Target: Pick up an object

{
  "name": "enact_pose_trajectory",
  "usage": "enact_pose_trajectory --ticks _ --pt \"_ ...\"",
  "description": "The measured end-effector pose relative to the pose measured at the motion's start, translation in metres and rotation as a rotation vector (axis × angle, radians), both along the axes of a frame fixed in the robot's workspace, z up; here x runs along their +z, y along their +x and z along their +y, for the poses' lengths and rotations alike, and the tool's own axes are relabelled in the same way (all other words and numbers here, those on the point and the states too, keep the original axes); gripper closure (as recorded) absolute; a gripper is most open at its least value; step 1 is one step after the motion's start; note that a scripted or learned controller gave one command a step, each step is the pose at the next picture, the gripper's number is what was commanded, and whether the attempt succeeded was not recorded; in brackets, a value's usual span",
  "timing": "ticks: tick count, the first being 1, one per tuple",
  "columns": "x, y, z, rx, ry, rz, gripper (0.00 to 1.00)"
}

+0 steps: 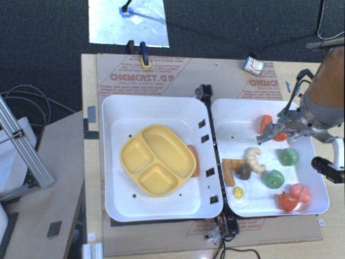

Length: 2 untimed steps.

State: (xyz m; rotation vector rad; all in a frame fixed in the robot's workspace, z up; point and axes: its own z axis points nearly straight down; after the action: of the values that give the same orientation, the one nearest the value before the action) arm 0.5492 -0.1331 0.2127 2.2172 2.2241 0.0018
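Your jaws hang in the right bin, just beside the orange toy. You cannot tell how they stand.

You are looking at an evenly lit, fairly bright scene with soft light from above. The two white bins are near overexposed, with little detail on their floors. The metal sheet at the top catches a pale glare. Shadows are faint and short under the yellow tray. The image is low in resolution and slightly soft; the arm looks blurred.
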Motion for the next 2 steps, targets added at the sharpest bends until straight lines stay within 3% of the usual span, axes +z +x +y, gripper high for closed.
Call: enact_pose_trajectory --ticks 1,2 --pt "0.000 -0.065 0.064 0.005 0.003 0.004 0.00" --pt "-0.030 -0.063 0.135 0.008 0.004 0.004 0.00"
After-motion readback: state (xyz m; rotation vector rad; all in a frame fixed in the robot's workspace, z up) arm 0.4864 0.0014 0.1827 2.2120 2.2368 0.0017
